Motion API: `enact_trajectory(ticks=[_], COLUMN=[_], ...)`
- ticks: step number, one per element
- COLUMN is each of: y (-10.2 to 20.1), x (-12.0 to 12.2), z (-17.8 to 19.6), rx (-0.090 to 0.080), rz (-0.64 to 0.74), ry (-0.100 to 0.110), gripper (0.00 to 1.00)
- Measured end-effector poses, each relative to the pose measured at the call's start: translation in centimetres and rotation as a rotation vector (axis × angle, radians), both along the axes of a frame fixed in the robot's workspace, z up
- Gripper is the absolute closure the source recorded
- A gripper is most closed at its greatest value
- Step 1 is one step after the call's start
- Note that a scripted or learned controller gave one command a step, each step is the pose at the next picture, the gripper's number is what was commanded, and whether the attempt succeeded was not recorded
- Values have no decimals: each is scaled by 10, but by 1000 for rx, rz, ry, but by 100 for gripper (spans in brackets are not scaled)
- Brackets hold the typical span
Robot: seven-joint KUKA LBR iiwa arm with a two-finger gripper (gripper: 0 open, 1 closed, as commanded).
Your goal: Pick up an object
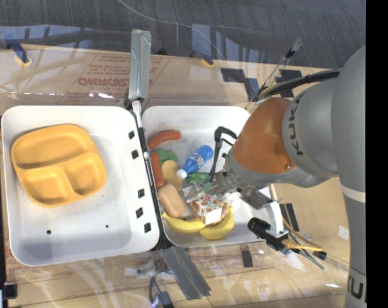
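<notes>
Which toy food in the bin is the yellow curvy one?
The banana, lying along the right bin's front edge. It is yellow and curved; the hot dog at the back is orange-red, and the bread roll is tan.

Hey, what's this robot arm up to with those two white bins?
The arm reaches in from the right and is down over the right bin, trying to pick something up. Its gripper sits low over a pile of toy food: a banana, a hot dog, a blue bottle, a bread roll. Nothing is visibly lifted yet. The left bin holds a yellow tray.
</notes>
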State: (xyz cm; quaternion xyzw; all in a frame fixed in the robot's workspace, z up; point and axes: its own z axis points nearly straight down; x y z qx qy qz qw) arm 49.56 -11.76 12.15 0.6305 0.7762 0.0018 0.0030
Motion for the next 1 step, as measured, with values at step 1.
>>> enact_trajectory(ticks=[1], y=[56], x=[76], z=[132], rx=[2], rz=[-290], ry=[7], gripper=[100])
